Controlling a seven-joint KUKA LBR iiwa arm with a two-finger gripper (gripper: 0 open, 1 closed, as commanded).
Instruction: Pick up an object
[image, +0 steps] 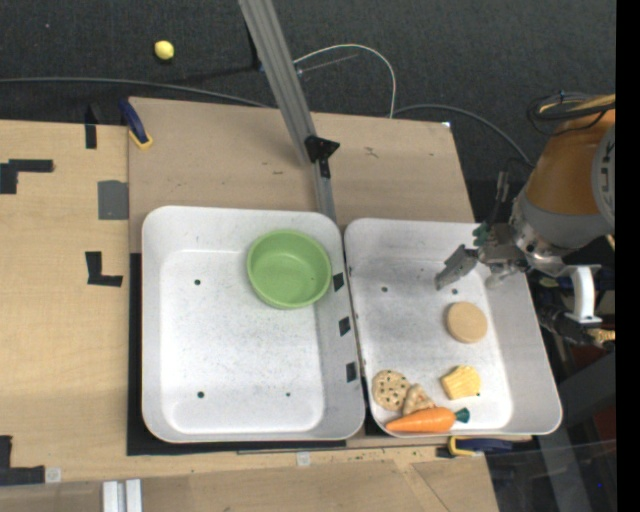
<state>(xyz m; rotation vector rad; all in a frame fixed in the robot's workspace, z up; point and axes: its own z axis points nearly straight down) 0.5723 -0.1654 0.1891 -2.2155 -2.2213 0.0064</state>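
My gripper (476, 272) hangs over the upper right part of the right bin (400, 250), its two fingers spread apart and open with nothing between them. Just below it lies a round tan disc (466, 322). Nearer the front edge are a yellow wedge (460, 382), two speckled cookies (390, 388) and an orange carrot (425, 420) with a green tip. A green bowl (289, 268) stands upright in the left bin (170, 330), close to the divider between the bins.
A slanted metal pole (290, 90) comes down to the bins' shared back edge. Cables loop behind the bench. A small yellow ball (164, 49) lies on the dark floor at the back left. A blue clamp (135, 122) sits at the board's corner.
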